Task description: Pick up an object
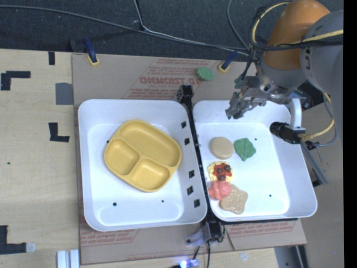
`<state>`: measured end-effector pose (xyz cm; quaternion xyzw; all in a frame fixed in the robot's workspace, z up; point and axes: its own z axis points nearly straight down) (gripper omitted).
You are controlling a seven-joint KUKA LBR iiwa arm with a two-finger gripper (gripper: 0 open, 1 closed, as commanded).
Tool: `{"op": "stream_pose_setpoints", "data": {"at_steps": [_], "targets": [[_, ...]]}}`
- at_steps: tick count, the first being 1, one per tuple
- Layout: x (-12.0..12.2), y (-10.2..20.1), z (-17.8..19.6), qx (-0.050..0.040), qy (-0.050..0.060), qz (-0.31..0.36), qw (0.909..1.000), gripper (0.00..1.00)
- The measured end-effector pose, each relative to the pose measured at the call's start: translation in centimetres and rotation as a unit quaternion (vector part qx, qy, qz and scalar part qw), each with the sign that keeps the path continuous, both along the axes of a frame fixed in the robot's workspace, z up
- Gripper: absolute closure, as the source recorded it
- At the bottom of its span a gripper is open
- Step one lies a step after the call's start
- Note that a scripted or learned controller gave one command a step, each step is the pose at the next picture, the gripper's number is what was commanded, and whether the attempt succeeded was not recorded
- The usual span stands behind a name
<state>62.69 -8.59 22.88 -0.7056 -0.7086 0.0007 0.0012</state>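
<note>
Dark grey floor across the top of the camera view, with black cables trailing over it; below that, a wooden counter (33,166) overlaid with a printed cardboard sheet (162,77).

Two shallow white bins side by side on the cardboard: left bin (92,205) and right bin (295,194), touching along a black divider strip.

Inside the left bin, a yellow compartment tray (142,155), three-sectioned, lying flat and turned at a slant near the middle.

Inside the right bin, a cluster toward its 9 o'clock side: a tan round cookie (221,147) at the top, a green leafy piece (244,148) just beside it at 3 o'clock, a yellow piece with red and dark topping (221,171) below the cookie, a pink piece (219,190) just beneath that, and a beige star-like piece (235,201) touching the pink one at its 4 o'clock.

Outside the bins, at 12 o'clock on the cardboard, a small green knobbly object (204,73).

Reaching in from 3 o'clock, the grey arm with its orange band (293,29); end effector (235,111) over the right bin's 12 o'clock edge, well apart from the cluster, nothing seen between its tips. Cannot tell how far apart they stand.
</note>
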Motion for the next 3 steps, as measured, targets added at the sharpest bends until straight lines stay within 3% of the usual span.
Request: {"op": "stream_pose_setpoints", "data": {"at_steps": [3], "targets": [[-4.8, 15.6, -1.6, 0.0003, 0.001, 0.001, 1.0, 1.0]]}}
